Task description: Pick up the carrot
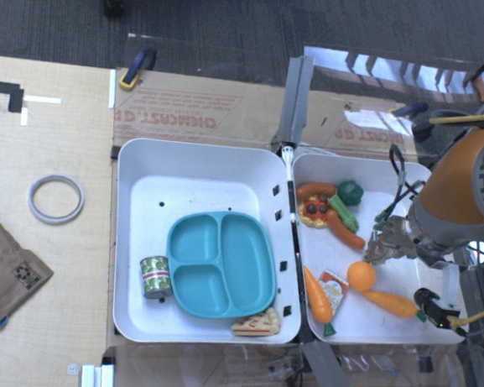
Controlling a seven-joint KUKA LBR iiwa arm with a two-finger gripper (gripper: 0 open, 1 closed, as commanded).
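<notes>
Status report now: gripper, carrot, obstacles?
Gripper low in right bin, nothing seen held. Carrot lies at bin's left wall, on a packet. Orange ball between them.

A grey arm with a broad orange band, black cables, and a metallic wrist.

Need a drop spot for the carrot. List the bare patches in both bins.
Left bin: bare floor behind the plate and left of it above the can. Right bin: crowded; food along the divider, gripper over the orange. Small patch behind the carrot.
</notes>
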